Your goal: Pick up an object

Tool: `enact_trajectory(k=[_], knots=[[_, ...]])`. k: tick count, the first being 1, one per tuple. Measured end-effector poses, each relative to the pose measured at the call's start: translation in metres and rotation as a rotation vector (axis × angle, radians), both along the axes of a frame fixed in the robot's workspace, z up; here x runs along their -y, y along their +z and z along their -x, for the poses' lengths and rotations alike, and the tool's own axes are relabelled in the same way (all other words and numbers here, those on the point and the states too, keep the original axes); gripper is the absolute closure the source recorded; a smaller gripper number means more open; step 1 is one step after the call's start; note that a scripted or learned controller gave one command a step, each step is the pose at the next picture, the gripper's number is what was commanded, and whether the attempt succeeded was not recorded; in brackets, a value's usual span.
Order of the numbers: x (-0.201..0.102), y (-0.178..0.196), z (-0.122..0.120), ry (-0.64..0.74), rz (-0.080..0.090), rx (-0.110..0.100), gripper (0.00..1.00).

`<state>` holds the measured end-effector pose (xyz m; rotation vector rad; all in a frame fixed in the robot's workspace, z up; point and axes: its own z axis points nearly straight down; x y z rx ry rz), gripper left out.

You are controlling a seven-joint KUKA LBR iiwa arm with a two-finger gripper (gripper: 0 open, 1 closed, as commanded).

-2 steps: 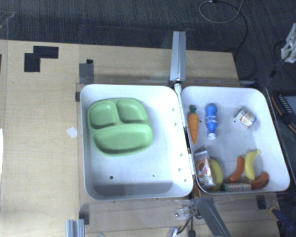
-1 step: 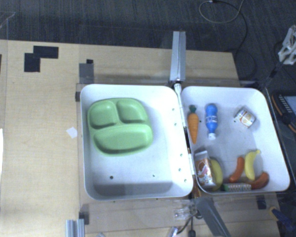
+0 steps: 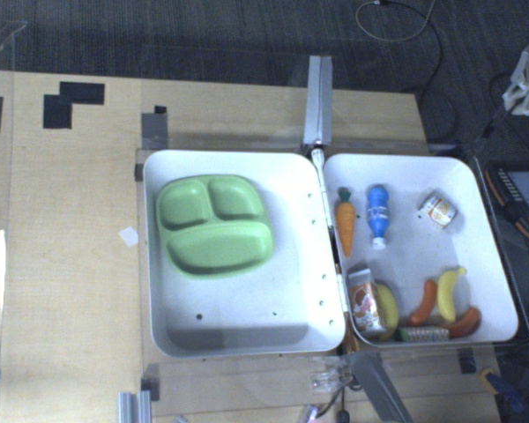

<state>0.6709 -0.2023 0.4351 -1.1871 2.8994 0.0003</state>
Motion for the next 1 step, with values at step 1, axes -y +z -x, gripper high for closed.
enact_trajectory(k=[1], knots=[[0.0015, -0.0003, 0.0005, 0.354, 0.002, 0.0, 1.0]])
